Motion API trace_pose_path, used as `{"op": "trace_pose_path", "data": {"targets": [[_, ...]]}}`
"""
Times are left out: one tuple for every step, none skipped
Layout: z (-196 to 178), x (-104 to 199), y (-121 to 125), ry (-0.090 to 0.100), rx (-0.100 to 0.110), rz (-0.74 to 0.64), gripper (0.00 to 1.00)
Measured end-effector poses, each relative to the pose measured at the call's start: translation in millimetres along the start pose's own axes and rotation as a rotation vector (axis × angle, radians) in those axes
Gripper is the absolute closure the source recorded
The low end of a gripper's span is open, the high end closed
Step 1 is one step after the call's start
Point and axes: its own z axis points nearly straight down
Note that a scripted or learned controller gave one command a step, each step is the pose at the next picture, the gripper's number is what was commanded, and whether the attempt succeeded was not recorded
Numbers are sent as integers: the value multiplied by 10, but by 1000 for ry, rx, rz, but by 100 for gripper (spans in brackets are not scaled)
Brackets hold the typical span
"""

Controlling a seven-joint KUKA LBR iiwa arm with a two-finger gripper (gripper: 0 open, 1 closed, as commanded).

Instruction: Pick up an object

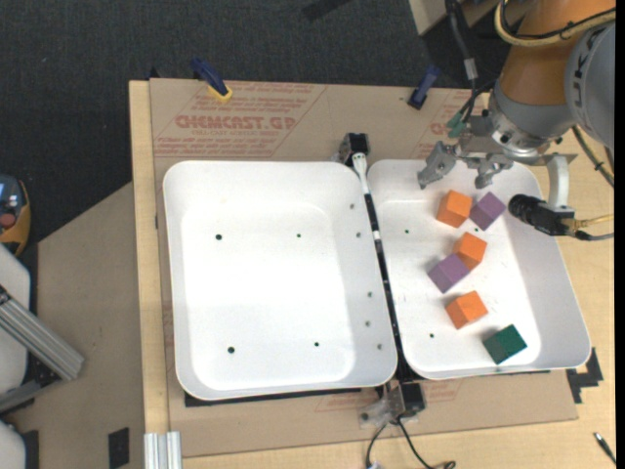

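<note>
Nearest of all, a green cube (pixel 505 343) sits in the near right corner of the right bin (pixel 562 291). Just beyond it and a little left lies an orange cube (pixel 467 308), then a purple cube (pixel 448 272) touching a second orange one (pixel 472 249) at its far right. Farther back, a third orange cube (pixel 453 208) and another purple cube (pixel 487 209) sit side by side, almost touching. Above the bin's far edge hangs the gripper (pixel 460 171), its two fingers spread wide with nothing between them, just beyond that far pair of cubes. An arm (pixel 547 57) reaches in from the far right. To the left, the other white bin (pixel 186 262) lies alongside, both resting on a cardboard sheet (pixel 244 115) held by blue clamps (pixel 212 78) at its far edge.
</note>
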Motion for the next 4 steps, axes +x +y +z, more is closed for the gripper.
{"op": "trace_pose_path", "data": {"targets": [[1221, -441, -227, 1, 11, 5, 0], [1038, -417, -183, -2, -3, 1, 100], [1105, -693, -126, -1, 5, 2, 100], [235, -365, 190, -2, -13, -5, 100]]}}
